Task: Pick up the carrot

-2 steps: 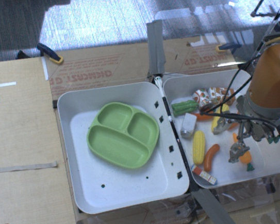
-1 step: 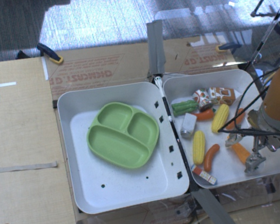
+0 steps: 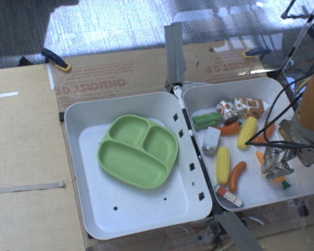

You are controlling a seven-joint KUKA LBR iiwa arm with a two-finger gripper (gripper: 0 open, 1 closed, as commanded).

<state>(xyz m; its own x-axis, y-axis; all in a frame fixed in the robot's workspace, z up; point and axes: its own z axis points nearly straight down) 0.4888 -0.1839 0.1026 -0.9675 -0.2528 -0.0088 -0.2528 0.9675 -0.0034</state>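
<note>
End effector [image 3: 275, 167] low, arm from right

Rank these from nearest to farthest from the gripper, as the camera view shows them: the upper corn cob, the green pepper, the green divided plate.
Measured from the gripper low in the right bin:
1. Upper corn cob, up and left, same bin.
2. Green pepper, farther left, near the divider.
3. Green divided plate, in the left bin.

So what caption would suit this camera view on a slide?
Grey arm's gripper low in the right white bin of toy food; green divided plate in the left white bin.
</note>
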